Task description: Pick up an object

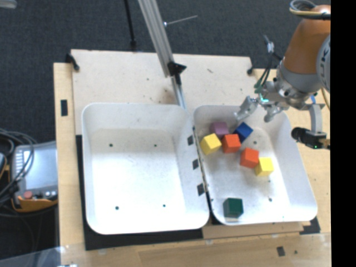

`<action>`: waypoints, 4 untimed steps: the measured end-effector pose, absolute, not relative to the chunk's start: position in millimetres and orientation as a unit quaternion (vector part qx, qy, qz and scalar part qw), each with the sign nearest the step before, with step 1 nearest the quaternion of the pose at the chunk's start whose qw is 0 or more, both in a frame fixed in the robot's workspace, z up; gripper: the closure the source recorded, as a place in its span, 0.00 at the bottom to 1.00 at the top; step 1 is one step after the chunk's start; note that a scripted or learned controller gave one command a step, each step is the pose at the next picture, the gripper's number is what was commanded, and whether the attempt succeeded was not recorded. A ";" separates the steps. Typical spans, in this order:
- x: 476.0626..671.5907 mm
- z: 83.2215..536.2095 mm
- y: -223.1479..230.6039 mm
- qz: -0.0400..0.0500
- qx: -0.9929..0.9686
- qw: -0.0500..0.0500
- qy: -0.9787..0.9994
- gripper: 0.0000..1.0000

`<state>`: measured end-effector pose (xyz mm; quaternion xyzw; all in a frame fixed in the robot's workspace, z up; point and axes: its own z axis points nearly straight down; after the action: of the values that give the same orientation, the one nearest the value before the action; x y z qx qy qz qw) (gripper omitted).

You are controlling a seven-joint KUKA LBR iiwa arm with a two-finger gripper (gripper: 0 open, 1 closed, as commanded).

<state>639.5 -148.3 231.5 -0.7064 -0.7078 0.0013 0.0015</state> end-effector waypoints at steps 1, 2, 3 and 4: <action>640.4 234.4 -148.5 0.000 -0.706 -0.001 -0.708 0.00; 644.6 172.9 -151.7 0.002 -0.707 0.001 -0.707 0.00; 652.6 140.4 -149.3 -0.003 -0.707 -0.006 -0.708 0.00; 655.7 135.2 -150.2 -0.005 -0.707 -0.009 -0.708 0.00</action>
<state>655.7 -150.2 135.2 -0.7066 -0.7075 -0.0050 -0.0087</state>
